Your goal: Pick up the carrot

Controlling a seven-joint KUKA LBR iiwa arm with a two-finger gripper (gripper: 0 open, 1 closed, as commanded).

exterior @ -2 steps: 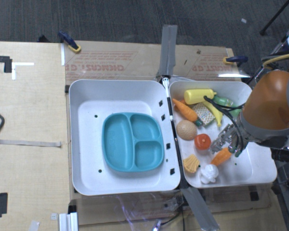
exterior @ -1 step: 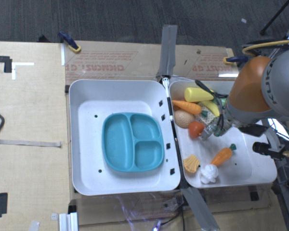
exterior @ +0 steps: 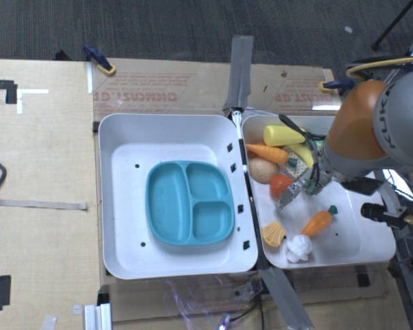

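The teal tray point(exterior: 191, 203) is seen in the left bin point(exterior: 110, 205). In the right bin point(exterior: 372, 249) the gripper point(exterior: 289, 196) hangs, its state not discernible. The carrot point(exterior: 318, 222) lies free at its four o'clock, near by, its long axis running from two to eight o'clock.

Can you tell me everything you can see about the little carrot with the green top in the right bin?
The carrot is a small toy, orange and smooth like plastic, with a stubby green top. It lies flat on the floor of the right bin, tilted, green end up and to the right, tip pointing down-left toward the white garlic-like toy. Nothing appears to touch it. The gripper is up-left of it, apart.
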